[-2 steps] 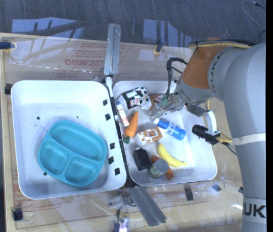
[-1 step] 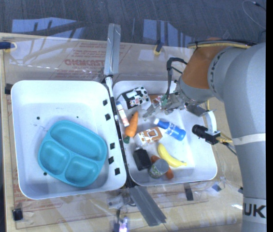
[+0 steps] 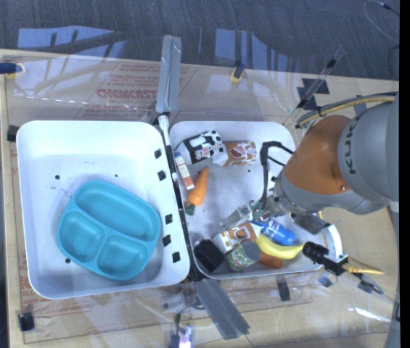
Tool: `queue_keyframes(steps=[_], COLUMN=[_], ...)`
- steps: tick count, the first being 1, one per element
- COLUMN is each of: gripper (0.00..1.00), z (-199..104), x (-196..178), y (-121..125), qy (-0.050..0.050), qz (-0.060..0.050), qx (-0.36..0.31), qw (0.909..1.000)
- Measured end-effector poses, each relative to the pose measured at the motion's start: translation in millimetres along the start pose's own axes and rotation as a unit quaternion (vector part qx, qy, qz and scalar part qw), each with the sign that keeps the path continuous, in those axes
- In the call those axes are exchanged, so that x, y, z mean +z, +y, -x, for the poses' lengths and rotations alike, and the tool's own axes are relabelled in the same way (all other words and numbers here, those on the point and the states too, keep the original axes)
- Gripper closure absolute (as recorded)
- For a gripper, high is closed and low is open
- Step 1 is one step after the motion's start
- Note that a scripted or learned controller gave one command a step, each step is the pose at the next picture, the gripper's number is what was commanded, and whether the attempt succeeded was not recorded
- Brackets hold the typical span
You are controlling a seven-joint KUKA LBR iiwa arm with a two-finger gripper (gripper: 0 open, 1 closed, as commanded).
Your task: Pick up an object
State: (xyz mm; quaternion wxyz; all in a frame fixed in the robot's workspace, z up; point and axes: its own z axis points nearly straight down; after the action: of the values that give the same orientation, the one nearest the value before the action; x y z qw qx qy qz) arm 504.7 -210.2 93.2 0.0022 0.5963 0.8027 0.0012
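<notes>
The right bin [image 3: 228,127] holds a heap of things. My gripper [image 3: 250,212] is low in its near half, right above a small brown carton [image 3: 235,235] and beside a blue bottle [image 3: 279,231]. A yellow banana [image 3: 279,249], a round can [image 3: 243,257] and a black object [image 3: 208,254] lie along the near wall. Further back are an orange carrot [image 3: 199,186], a cow-patterned carton [image 3: 205,147] and a brown box [image 3: 241,151]. Nothing is visibly lifted by the gripper.
The left bin [image 3: 81,133] holds a blue divided plate [image 3: 110,228]. A small red-and-white bottle [image 3: 183,172] leans at the right bin's left wall. The arm's orange band [image 3: 321,167] hangs over the right bin's right side.
</notes>
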Motion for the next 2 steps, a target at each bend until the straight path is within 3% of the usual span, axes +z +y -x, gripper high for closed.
queue_keyframes(steps=[1,2], gripper=[0.0,0.0], z=[25,47], x=[-49,-13], y=[87,129], qy=[0.001,0.001], qz=[-0.002,-0.009], qx=[-0.029,0.019], qw=[0.9996,0.9998])
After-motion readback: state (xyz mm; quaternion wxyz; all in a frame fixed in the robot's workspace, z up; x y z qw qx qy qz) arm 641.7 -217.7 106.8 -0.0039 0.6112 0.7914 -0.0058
